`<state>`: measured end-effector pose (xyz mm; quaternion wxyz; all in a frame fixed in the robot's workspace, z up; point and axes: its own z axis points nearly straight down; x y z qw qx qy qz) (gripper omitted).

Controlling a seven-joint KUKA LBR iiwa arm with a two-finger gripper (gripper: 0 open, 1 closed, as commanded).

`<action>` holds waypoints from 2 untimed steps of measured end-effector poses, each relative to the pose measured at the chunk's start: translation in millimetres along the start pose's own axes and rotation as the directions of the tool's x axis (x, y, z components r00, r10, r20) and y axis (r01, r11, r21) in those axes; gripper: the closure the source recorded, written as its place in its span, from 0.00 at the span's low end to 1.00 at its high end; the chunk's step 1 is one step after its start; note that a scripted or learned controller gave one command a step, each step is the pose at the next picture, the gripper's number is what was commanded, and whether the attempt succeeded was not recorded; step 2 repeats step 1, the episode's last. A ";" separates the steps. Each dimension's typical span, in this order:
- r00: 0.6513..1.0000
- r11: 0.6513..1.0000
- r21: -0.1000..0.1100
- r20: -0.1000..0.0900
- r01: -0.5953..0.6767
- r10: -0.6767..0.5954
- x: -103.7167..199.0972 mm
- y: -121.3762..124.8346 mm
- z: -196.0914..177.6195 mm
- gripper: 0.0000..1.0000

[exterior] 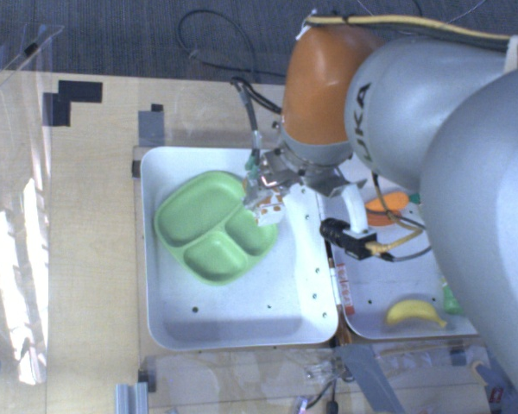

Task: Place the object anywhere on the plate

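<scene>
**Over the plate's right rim, a drop on the edge**

Just right of frame centre, the gripper (266, 198) hangs over the right-hand rim of the green divided plate (209, 225), which lies in the left bin (242, 322). Something small, pale with brown-orange marks, the object (268, 209), sits at the fingertips, right where plate edge meets bin floor. How wide the fingers stand, and whether they truly pinch it, I cannot tell; it's all too small and cluttered.

The risk, to my eye: a release this close to the rim could send the piece tipping off the lip onto the bin floor rather than into a compartment. A nudge toward frame left would look safer.

As for pose, the arm (432, 136) sweeps in from the right, its orange band (324, 84) up top, wrist pointed down and leftward. Behind it in the right bin (371, 326) lie a banana (414, 314) and an orange carrot-like piece (388, 203).
</scene>
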<state>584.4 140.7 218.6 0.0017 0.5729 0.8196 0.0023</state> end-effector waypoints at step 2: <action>1.000 1.000 0.000 0.001 0.000 0.000 -0.2 0.0 -0.2 0.00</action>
